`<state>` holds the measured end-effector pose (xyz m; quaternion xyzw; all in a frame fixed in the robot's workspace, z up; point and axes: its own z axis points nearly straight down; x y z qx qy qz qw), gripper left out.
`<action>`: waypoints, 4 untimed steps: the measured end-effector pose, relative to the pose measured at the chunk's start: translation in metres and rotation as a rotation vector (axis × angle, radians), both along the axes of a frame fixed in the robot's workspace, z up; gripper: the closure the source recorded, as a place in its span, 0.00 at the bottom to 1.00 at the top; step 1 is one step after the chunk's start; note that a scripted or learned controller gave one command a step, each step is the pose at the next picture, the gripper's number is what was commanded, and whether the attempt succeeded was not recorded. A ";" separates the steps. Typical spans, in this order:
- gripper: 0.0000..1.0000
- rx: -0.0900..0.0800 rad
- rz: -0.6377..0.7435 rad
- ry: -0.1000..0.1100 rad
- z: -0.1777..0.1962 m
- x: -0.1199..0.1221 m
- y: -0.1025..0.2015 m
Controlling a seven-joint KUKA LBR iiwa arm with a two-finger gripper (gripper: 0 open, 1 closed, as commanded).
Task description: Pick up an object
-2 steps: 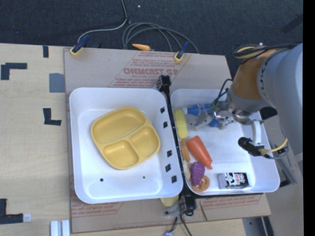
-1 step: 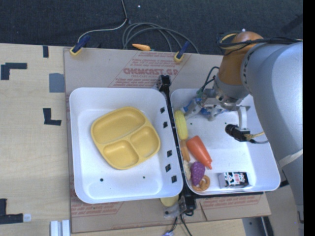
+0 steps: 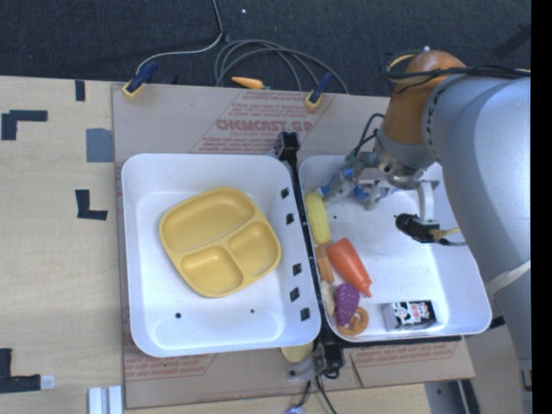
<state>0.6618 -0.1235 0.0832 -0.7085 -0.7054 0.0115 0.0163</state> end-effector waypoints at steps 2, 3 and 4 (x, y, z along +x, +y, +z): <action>0.00 -0.008 0.004 -0.040 0.058 0.007 -0.094; 0.00 -0.003 0.016 -0.039 0.080 0.004 0.030; 0.00 -0.011 0.006 -0.054 0.037 -0.009 0.021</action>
